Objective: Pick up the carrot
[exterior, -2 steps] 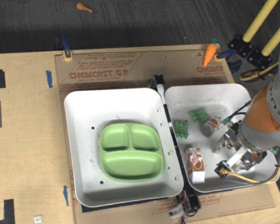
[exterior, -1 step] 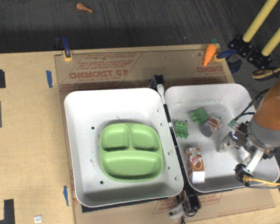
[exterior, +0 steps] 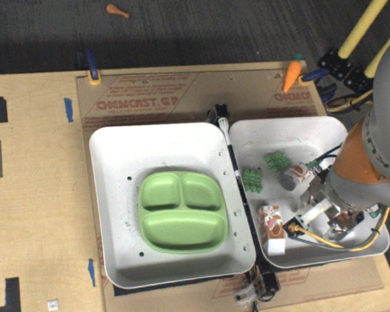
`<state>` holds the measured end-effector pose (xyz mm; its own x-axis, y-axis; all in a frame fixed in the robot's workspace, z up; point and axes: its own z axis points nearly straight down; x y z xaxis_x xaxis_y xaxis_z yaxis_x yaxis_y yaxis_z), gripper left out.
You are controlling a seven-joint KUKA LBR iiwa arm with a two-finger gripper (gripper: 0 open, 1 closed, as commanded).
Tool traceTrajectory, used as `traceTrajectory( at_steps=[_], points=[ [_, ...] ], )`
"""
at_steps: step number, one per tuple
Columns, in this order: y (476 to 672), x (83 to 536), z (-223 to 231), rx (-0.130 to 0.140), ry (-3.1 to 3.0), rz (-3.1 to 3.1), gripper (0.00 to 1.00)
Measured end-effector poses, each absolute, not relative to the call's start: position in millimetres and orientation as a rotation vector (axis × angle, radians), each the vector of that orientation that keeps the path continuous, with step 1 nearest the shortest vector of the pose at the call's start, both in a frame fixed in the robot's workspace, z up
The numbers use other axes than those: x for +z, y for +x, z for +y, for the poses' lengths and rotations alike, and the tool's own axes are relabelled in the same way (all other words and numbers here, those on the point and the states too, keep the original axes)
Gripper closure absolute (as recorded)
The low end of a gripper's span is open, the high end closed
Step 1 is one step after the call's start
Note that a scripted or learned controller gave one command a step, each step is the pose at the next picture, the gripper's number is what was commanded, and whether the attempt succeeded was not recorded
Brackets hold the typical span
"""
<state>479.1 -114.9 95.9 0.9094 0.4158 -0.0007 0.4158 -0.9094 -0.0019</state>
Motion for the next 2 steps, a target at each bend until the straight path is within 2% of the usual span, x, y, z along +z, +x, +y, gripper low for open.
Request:
traceTrajectory(
  at_steps=[1,2],
  points=[
    [482.0,88.9,-165.7,-0.011,-2.897,-1.203,0.00],
    [479.1,102.0,-147.8,0.002,-3.122,-0.336,0.00]
  ],
)
